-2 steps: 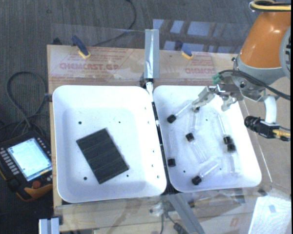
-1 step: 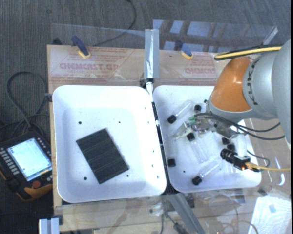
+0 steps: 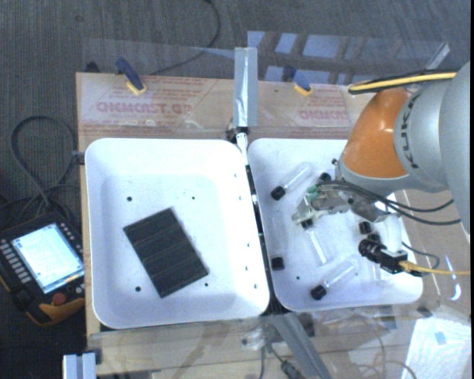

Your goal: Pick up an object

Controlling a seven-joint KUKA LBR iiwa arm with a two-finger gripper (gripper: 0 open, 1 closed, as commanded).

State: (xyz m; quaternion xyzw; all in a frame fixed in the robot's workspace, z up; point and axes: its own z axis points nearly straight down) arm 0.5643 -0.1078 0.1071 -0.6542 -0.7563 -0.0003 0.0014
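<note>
My gripper (image 3: 314,205) hangs low over the upper middle of the right bin (image 3: 296,155), below the orange wrist band (image 3: 377,142). Several clear tubes with black caps lie around it. One tube (image 3: 291,181) lies just to the gripper's upper left. Another tube (image 3: 318,248) lies just below it, and a third tube (image 3: 332,278) rests near the front wall. A clear piece sits right at the gripper's tip, and I cannot tell whether it is held. In the left bin (image 3: 110,164), a black ribbed slab (image 3: 165,251) lies flat.
A loose black cap (image 3: 277,263) lies by the right bin's left wall. A black connector with cables (image 3: 378,253) hangs off the arm over the bin's right side. A teach pendant (image 3: 38,265) sits on the floor to the left.
</note>
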